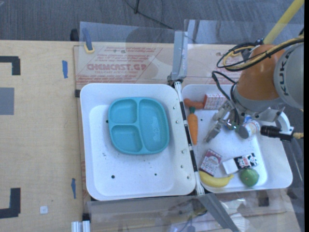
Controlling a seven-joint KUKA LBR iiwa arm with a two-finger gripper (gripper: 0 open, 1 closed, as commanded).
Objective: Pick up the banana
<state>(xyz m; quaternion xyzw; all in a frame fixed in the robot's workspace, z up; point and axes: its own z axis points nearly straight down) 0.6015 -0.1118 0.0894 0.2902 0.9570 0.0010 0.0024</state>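
The yellow banana (216,179) lies curved along the front left edge of the right bin (277,146). My gripper (213,129) hangs over the middle of that bin, well behind the banana and just right of the carrot (193,128). Its two grey fingers (211,136) point down and to the left, spread apart, with nothing between them. It stands apart from the banana.
Beside the banana sit a pink packet (210,162), a white-and-black carton (239,163) and a green fruit (249,177). A small box (214,100) stands at the bin's back. The left bin (96,144) holds a teal divided plate (139,125).
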